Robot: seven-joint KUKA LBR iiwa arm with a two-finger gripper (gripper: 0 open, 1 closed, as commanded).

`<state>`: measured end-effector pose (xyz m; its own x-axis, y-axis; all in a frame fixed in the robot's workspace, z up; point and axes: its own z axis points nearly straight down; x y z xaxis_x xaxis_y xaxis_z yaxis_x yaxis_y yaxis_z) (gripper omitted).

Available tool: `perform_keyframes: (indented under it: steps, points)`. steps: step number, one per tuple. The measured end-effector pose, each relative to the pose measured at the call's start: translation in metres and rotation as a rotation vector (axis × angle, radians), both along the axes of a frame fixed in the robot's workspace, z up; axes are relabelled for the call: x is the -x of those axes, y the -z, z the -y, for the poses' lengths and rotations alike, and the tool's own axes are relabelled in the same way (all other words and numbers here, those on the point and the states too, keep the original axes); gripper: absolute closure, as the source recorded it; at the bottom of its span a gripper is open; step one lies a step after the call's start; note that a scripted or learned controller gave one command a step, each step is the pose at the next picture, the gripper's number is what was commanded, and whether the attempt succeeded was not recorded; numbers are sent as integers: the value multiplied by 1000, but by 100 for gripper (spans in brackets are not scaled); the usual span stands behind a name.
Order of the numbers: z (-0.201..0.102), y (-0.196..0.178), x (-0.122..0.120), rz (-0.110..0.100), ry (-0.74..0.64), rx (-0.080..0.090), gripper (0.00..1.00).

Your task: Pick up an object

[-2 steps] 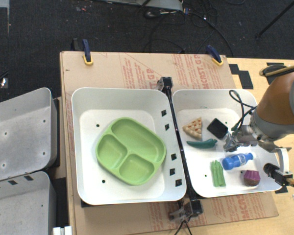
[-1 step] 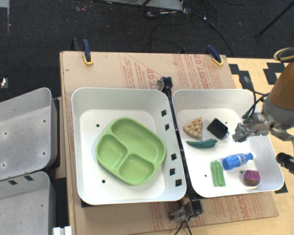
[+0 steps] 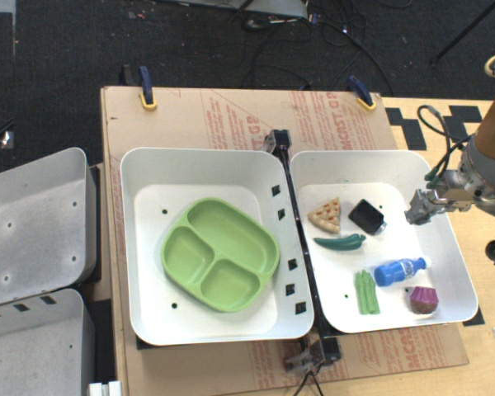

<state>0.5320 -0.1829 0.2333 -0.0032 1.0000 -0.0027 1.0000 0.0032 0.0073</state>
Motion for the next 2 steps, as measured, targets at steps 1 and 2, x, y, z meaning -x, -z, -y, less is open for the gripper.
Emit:
perform_keyframes:
  steps: [1, 2]
  points:
    - [0, -47, -1, -2, 0, -1, 100]
    - [-52, -49, -10, -6, -5, -4, 100]
